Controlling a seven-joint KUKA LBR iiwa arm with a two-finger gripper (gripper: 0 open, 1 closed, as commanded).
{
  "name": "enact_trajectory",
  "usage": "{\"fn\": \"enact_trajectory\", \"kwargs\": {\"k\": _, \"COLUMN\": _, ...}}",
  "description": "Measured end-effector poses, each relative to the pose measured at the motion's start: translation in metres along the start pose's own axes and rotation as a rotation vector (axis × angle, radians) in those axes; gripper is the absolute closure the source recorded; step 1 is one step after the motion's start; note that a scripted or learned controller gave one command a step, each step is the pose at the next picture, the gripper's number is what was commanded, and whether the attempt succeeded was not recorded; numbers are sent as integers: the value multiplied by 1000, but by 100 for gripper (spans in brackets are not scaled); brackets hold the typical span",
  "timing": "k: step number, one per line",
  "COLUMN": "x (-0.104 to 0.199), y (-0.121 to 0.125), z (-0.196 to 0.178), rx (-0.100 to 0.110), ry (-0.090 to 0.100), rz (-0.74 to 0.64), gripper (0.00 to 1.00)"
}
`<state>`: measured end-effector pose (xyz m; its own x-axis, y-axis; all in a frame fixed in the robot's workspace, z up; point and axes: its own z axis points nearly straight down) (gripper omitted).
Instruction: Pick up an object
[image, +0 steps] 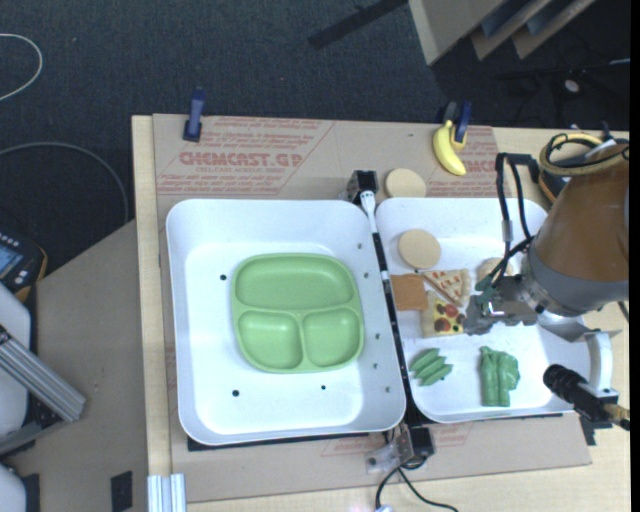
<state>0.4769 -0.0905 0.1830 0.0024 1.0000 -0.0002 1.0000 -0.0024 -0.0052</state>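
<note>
The arm (580, 240) hides the right bin's (520, 405) three o'clock side; its end effector (487, 305) sits by the pizza (447, 300), grip state unreadable from here.

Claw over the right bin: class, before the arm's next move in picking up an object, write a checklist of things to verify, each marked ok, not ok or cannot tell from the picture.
1. Claw is over the right bin, beside the food toys: ok.
2. An object is seen between its fingers: cannot tell; the arm covers them.
3. Pizza slice lies close to the claw, within easy reach: ok.
4. Green bean pieces and pea pod lie apart from each other: ok.
5. Green divided plate sits alone in the left bin, away from the arm: ok.
6. Banana lies outside the bins on the board: ok, not in the way.
</note>
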Motion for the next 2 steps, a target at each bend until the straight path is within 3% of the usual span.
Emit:
{"fn": "enact_trajectory", "kwargs": {"k": 1, "x": 44, "y": 2, "z": -71, "rx": -6, "ry": -1, "rz": -2, "gripper": 100}}
{"fn": "enact_trajectory", "kwargs": {"k": 2, "x": 66, "y": 2, "z": -181, "rx": -14, "ry": -1, "rz": -6, "gripper": 100}}
